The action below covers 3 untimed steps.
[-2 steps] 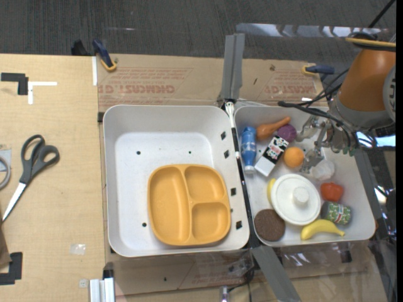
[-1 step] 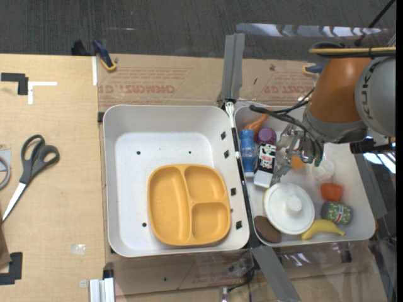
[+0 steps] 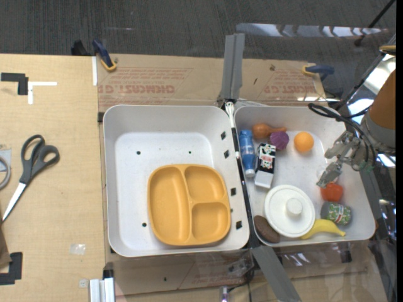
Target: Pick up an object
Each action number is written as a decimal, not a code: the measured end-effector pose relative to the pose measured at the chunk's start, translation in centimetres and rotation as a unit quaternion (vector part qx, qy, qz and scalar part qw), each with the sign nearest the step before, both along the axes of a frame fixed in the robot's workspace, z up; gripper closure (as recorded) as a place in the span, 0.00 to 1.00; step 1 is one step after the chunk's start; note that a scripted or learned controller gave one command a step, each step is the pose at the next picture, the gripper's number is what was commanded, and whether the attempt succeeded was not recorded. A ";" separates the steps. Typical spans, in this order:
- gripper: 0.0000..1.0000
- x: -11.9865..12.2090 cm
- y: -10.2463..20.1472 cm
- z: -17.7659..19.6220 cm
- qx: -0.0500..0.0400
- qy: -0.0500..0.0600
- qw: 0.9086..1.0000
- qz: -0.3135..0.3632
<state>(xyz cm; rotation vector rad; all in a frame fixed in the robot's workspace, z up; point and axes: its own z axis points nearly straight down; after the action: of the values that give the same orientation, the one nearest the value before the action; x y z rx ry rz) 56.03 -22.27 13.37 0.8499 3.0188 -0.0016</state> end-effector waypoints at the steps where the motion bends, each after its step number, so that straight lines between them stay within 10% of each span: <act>1: 0.00 9.2 10.1 -4.0 0.000 0.000 1.000 -0.012; 2: 0.00 1.4 9.1 -4.1 0.001 0.000 1.000 -0.016; 3: 1.00 1.5 9.1 -3.1 0.000 -0.002 1.000 -0.014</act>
<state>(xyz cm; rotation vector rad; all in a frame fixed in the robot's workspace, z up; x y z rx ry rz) 57.50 -13.17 10.30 0.8902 3.0033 -0.0007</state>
